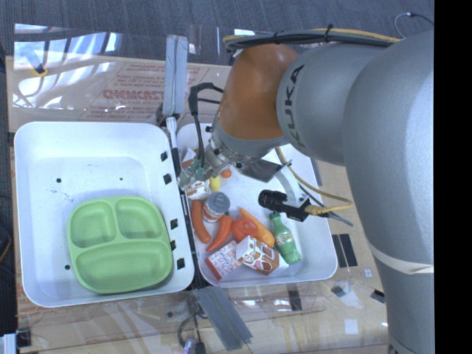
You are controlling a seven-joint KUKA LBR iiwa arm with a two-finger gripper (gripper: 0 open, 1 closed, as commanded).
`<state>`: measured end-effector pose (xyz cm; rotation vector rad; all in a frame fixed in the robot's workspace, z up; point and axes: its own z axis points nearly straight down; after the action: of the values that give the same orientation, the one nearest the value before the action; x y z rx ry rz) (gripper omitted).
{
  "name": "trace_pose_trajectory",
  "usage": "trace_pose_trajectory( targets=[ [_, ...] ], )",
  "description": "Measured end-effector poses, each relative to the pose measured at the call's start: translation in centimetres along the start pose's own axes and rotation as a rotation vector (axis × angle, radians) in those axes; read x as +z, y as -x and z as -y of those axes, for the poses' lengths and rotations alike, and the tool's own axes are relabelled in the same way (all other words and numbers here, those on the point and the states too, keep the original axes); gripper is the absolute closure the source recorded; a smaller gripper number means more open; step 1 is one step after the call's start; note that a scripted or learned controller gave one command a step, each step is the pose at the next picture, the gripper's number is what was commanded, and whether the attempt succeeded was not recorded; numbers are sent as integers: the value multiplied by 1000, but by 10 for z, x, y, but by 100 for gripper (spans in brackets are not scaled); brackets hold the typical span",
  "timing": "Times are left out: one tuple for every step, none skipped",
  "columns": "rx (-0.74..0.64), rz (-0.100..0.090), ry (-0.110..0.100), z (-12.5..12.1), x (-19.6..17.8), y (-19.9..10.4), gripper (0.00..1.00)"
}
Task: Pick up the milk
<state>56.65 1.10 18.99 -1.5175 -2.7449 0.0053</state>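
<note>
The milk (223, 261), a small red and white carton, lies at the front of the right bin (317, 271), beside a colourful carton (258, 255). My gripper (200, 171) reaches down at the right bin's left wall, behind the pile of food and well above the milk in the view. Small green, red and yellow bits crowd around its tip, and a pale item (196, 190) lies just below it. Nothing can be seen held.
The right bin also holds two carrots (199, 221), a red pepper (243, 230), a green bottle (285, 240) and a small can (216, 206). A green divided plate (118, 245) lies in the left bin (44, 161). The arm's bulk covers the right bin's back.
</note>
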Motion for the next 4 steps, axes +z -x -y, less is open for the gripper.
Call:
trace_pose_trajectory(
  targets=[
    [-102,1,1,53,0,23,100],
    [-224,4,5,12,-65,-55,100],
    [-444,6,5,-1,-81,-119,100],
    [-907,6,3,-24,-86,-171,100]
  ],
)
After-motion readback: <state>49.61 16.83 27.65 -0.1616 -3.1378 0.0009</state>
